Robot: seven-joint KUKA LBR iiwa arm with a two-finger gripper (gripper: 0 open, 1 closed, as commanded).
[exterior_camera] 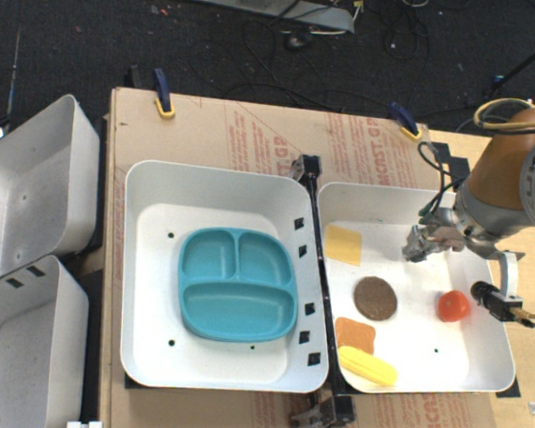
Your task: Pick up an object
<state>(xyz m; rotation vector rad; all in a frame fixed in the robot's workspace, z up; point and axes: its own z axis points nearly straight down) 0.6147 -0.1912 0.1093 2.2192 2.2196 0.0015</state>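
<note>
The brown round patty (375, 298) lies mid-bin in the right bin (492, 371), the red tomato (453, 306) near it. The gripper (422, 244) hangs above and apart; whether its fingers are parted I cannot tell. A flat patty may slip a pinch.

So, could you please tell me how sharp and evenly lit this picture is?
Camera view: even light, soft shadows; teal tray, brown patty and red tomato look sharp; the pincer is slightly soft; mild glare on the white bin rims.
</note>
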